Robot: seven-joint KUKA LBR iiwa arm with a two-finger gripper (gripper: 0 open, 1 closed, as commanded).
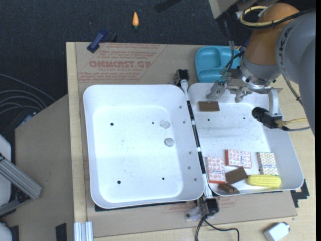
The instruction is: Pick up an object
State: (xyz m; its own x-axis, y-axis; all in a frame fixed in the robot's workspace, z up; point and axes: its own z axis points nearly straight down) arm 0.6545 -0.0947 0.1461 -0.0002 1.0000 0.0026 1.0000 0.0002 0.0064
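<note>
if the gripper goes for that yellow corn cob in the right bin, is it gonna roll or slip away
Probably a bit of both. The corn cob looks rounded and long, lying on its side near the right bin's front wall, so a nudge from the side could roll it. Its surface looks smooth, like plastic, so it may slip. It likely stays stiff and light.

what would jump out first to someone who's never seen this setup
Most likely the big grey arm with its orange band, reaching in from the right so its gripper hangs over the far end of the right bin, near a small brown block. Next, the bright cluster at that bin's near end: a yellow corn cob beside three patterned boxes. A light blue tray sits just beyond the bins.
</note>
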